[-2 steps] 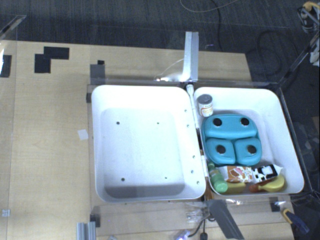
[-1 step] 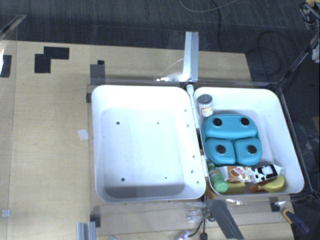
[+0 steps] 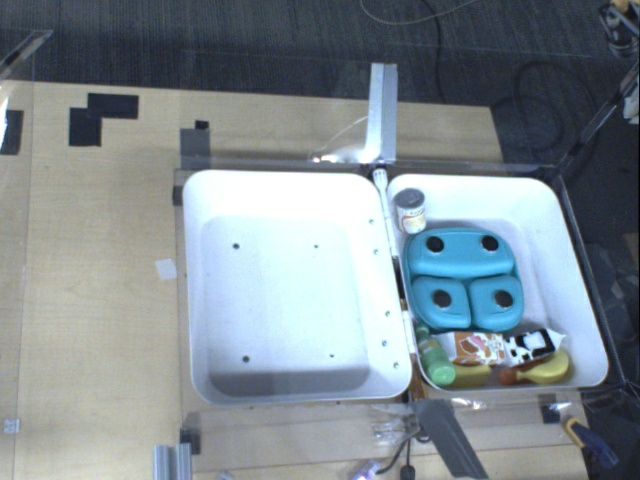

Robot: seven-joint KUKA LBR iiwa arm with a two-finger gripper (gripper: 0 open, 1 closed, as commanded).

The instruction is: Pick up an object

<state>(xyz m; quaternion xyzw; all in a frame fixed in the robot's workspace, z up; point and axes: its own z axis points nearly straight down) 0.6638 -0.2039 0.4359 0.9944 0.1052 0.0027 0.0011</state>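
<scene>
The right bin (image 3: 545, 208) holds several objects. A large blue plastic piece (image 3: 462, 278) with dark holes lies in its middle. A small jar with a pale lid (image 3: 410, 211) stands at the bin's far left corner. Along the near wall lie a green bottle (image 3: 434, 361), a colourful packet with a black and white end (image 3: 500, 348) and a yellow item (image 3: 550, 369).
The left bin (image 3: 285, 283) sits beside the right one, sharing a middle divider. A metal post (image 3: 383, 113) rises behind the bins. Black markers (image 3: 100, 116) lie on the wooden bench at the far left. Cables run over the dark floor beyond.
</scene>
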